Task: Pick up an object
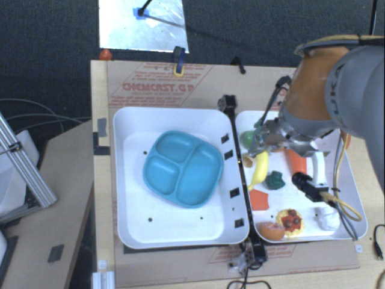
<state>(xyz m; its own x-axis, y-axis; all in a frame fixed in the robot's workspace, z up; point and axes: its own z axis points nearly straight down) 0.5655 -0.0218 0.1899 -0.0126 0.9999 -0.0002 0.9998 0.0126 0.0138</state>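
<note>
The right bin (355, 224) holds several toy foods: a green round piece (246, 139), a yellow banana (260, 168), a dark green lump (275, 180), an orange-red wedge (258, 198), an orange carrot-like piece (296, 161) and a pizza-like piece (289, 220). My gripper (263, 141) is low over the bin's upper left part, between the green piece and the top of the banana. The bulky grey and orange wrist (319, 89) hides the back of this bin.
A blue divided plate (182, 167) lies in the left bin (129, 179). A white object (328, 219) sits at the right bin's lower right, and a black cable fitting (307, 186) hangs near the carrot. Black clips line the wall between the bins (237, 161).
</note>
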